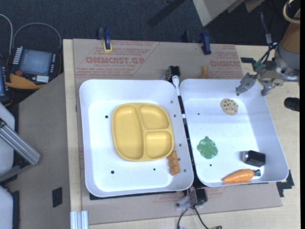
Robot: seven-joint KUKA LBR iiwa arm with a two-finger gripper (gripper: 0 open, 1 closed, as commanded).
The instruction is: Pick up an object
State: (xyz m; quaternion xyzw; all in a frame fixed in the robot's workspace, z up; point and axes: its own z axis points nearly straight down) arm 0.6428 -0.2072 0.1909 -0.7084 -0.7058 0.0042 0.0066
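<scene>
Open-fingered, the grey two-finger gripper (254, 84) hangs empty over the right white bin's (271, 123) far rim, near the round speckled cookie (229, 106), whose flatness could defeat a pinch.

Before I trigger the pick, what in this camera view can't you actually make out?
- Hand: small and far off in the camera view; finger state unreadable.
- Arm: cut off by the right edge.
- Black object beside the carrot: too small to identify.
- Brown piece by the yellow plate: identity unclear.
</scene>
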